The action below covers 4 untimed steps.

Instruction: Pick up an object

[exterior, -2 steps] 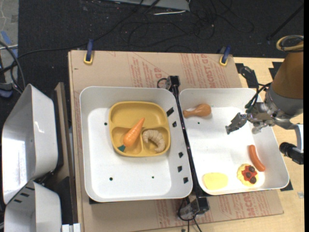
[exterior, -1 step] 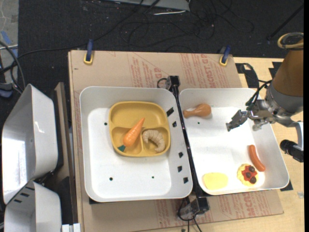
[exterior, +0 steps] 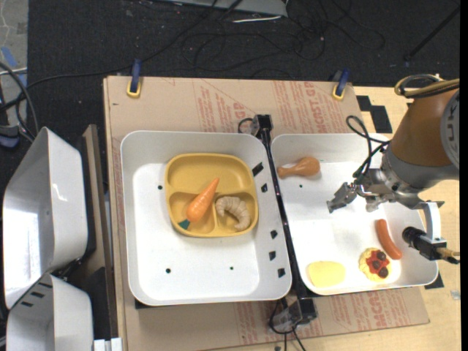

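My gripper (exterior: 356, 197) hangs over the middle of the right bin (exterior: 329, 243), its fingers spread open with nothing between them. A chicken drumstick (exterior: 299, 168) lies at the bin's back left, up and to the left of the gripper. A red sausage (exterior: 388, 239) lies just right of and below the gripper. A small pizza-like piece with dark toppings (exterior: 376, 264) sits at the front right. A pale yellow round piece (exterior: 325, 273) rests at the front of the bin.
The left bin (exterior: 146, 254) holds a yellow divided plate (exterior: 177, 175) with a carrot (exterior: 202, 200) and a shrimp (exterior: 235, 210) in it. A black divider (exterior: 272, 189) runs between the bins. Two white containers (exterior: 36, 210) stand off the bench's left.
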Tool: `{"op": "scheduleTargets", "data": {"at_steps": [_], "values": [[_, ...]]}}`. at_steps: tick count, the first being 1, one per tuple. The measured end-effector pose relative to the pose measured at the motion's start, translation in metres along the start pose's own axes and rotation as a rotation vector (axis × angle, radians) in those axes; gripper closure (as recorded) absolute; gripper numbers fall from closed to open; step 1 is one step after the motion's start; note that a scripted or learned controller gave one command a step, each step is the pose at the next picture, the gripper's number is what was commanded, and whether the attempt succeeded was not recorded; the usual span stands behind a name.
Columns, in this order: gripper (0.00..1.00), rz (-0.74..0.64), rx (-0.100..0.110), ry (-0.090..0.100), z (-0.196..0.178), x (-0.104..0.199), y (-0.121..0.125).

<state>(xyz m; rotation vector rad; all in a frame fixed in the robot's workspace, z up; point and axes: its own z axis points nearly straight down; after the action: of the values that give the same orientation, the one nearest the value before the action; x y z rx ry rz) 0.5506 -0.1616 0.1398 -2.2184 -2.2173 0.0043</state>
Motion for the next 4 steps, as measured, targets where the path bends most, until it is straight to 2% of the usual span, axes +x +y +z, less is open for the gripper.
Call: {"op": "scheduleTargets", "data": {"at_steps": [1,2,4], "values": [[0.0,0.001,-0.001,-0.001,0.051,0.001,-0.001],[1.0,0.001,-0.005,-0.002,0.038,0.0,0.001],[1.0,-0.005,-0.012,-0.003,-0.073,0.005,0.017]]}}
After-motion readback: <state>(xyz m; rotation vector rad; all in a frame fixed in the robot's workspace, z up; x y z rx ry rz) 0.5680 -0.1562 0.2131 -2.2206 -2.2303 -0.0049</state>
